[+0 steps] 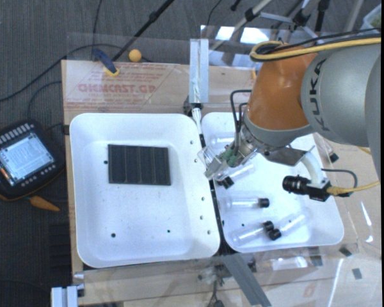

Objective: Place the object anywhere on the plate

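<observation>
The dark plate (139, 164) in the left bin (89, 235) has nothing on it. The end effector (223, 169) hangs over the right bin (329, 232), and I cannot tell if it grips anything; three tubes (248, 203) lie there.

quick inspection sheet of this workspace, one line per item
surface: two white bins side by side, left bin and right bin, on a bench.
job's things: dark ribbed plate lies flat in the left bin; clear tubes with black caps lie loose in the right bin.
clutter: blue-and-yellow tool and a small orange ball on the board behind the bins.
grippers: end effector low over the right bin's left edge; grip unclear.
cables: yellow and black cables run over the arm; black leads cross the floor at the top.
surroundings: pendant on grey floor, left.
</observation>
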